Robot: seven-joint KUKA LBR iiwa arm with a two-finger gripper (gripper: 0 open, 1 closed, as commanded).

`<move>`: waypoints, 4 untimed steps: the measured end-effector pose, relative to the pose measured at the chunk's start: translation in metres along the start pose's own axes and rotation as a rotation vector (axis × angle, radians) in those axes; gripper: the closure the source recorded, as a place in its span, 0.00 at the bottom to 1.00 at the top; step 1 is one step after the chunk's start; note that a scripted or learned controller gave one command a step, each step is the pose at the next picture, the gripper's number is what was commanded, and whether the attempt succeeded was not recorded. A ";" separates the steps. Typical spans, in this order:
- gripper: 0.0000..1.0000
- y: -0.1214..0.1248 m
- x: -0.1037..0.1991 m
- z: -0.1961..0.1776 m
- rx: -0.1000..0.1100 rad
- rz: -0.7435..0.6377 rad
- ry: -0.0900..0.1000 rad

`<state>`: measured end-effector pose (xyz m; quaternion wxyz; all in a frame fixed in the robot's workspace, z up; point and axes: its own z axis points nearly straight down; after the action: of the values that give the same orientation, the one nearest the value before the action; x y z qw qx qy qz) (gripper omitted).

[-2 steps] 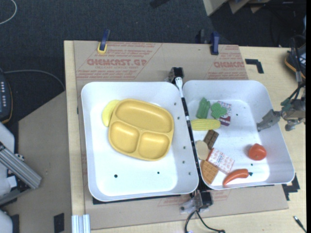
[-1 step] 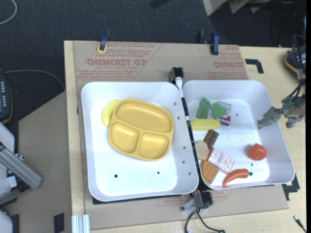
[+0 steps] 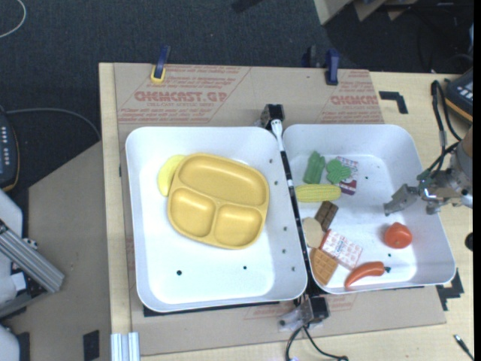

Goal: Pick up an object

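- Gripper (image 3: 412,198) is seen over the right bin (image 3: 402,145), fingers spread, nothing held.
- Tomato (image 3: 397,235) lies just below it; round, no long axis is discernible.

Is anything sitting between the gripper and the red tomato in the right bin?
Nothing visible. The gripper is just above the tomato in the camera view, with bare white bin floor between them. The red pepper lies beyond the tomato, nearer the bin's front rim.
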<state>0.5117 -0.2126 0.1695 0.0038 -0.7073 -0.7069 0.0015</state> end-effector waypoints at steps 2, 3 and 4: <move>0.00 0.009 -0.001 0.087 -0.003 -0.002 0.003; 1.00 0.010 -0.002 0.074 -0.007 -0.001 -0.001; 1.00 0.009 0.004 0.029 -0.013 -0.002 -0.006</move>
<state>0.5206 -0.2083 0.1404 -0.0031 -0.7066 -0.7076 -0.0010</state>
